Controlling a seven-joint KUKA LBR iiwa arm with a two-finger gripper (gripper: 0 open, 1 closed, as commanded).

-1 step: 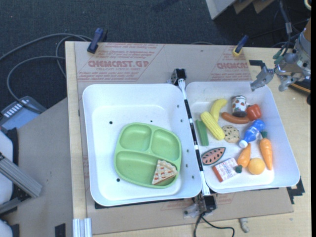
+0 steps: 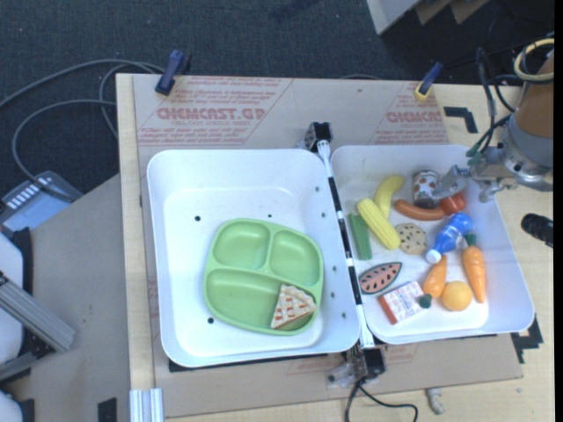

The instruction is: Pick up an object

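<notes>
End effector [image 2: 464,181]: over right bin [image 2: 501,323], far edge; grip state cannot tell | Just left: can [image 2: 425,184], sausage [image 2: 419,209], banana [image 2: 387,192] | Below: bottle [image 2: 449,236], carrots [image 2: 475,272], orange [image 2: 456,296] | Further left: corn [image 2: 377,223], cookie [image 2: 409,237], melon slice [image 2: 380,277] | Left bin [image 2: 176,236]: green tray [image 2: 237,280], pizza slice [image 2: 291,306]

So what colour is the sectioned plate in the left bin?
The sectioned plastic plate is light green, clearest in the camera view.
</notes>
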